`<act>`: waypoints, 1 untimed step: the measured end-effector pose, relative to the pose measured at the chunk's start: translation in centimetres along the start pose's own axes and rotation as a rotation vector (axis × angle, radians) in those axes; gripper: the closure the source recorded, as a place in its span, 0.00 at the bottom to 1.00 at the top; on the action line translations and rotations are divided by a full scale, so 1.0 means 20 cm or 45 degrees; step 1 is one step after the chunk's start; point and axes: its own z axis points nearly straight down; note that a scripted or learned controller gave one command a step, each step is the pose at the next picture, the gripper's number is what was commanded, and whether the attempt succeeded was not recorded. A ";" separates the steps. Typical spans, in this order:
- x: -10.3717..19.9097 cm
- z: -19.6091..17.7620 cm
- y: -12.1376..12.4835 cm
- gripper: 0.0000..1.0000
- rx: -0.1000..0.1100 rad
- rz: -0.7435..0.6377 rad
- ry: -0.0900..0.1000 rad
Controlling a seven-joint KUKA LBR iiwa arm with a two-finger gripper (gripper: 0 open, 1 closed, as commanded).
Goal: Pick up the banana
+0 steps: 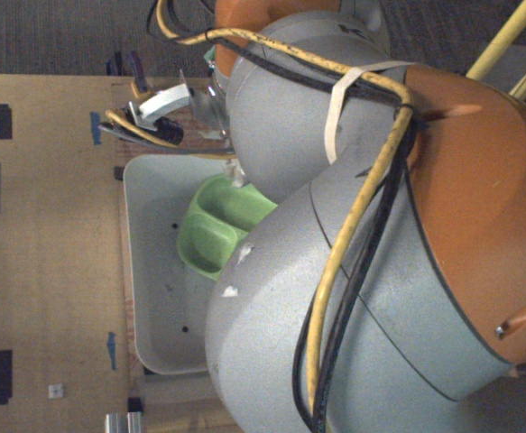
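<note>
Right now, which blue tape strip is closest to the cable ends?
The upper blue strip, right beside the yellow cable ends; the lower blue strip sits far down, beside the white bin's left rim.

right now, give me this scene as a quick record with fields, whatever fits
arm: grey and orange body fills the right and centre, blocking much of the bin
bin: white bin, left part visible
in bin: green container, partly hidden behind the arm
banana: cannot be seen from here
cables: yellow and black cables run along the arm
bench: tan surface with black corner marks
</note>
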 end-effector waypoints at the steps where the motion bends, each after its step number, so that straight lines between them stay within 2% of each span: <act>1: 0.10 -0.38 0.04 1.00 -0.001 0.185 0.009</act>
